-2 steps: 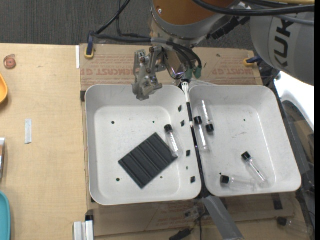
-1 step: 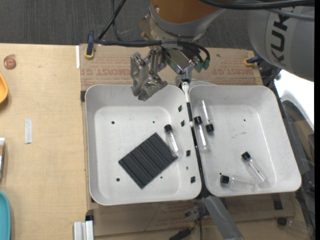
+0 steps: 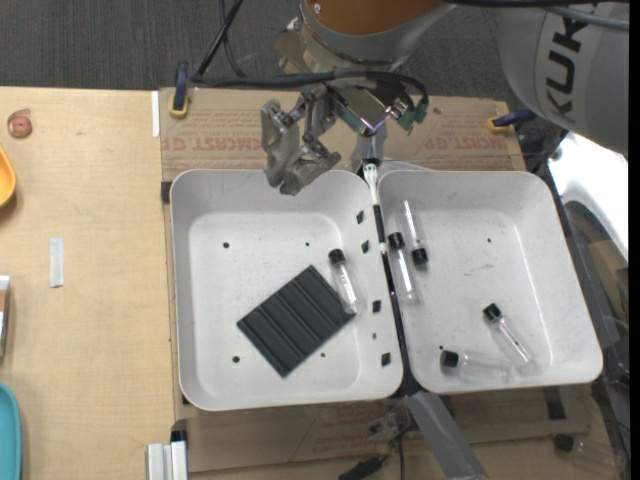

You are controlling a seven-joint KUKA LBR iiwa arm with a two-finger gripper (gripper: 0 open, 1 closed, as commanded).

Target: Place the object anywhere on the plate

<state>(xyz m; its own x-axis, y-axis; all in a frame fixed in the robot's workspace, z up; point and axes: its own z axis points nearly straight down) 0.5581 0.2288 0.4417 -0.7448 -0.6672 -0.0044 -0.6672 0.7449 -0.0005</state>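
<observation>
A dark ribbed rectangular plate (image 3: 296, 321) lies at a slant on the floor of the left bin (image 3: 200, 298). A clear tube with a black cap (image 3: 343, 279) lies along the plate's upper right edge, touching or overlapping it; I cannot tell which. My gripper (image 3: 293, 173) hangs over the back rim of the left bin, well above and behind the plate and the tube. Nothing shows in it.
The right bin (image 3: 540, 258) holds several clear tubes with black caps: two near its left wall (image 3: 408, 243), one at the front right (image 3: 507, 334) and one along the front (image 3: 468, 363). Cables run above the bins, and wooden bench top lies to the left.
</observation>
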